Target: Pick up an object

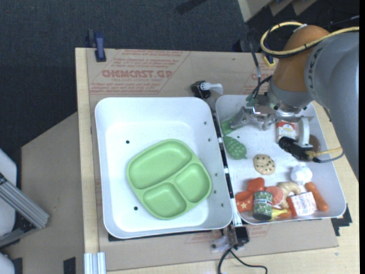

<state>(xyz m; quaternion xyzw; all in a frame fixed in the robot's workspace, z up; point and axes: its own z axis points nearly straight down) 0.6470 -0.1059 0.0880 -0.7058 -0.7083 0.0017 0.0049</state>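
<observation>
You had the gripper point(255, 116) low over the far end of the right bin point(333, 207), and from this slanted view you could not tell whether it stood wide or narrow; nothing was seen held in it. The nearest candidate was the green toy piece point(234, 148), which lay on the bin floor just beside the wall shared with the left bin point(108, 153), between the gripper and the cookie point(263, 164). Its long axis ran from the far left toward the near right, the broader end pointing toward the cookie, though its exact outline was probably blurred. To do this step well, you needed to come down centred on its middle, close across the short width rather than along the length, and keep clear of the dividing wall
</observation>
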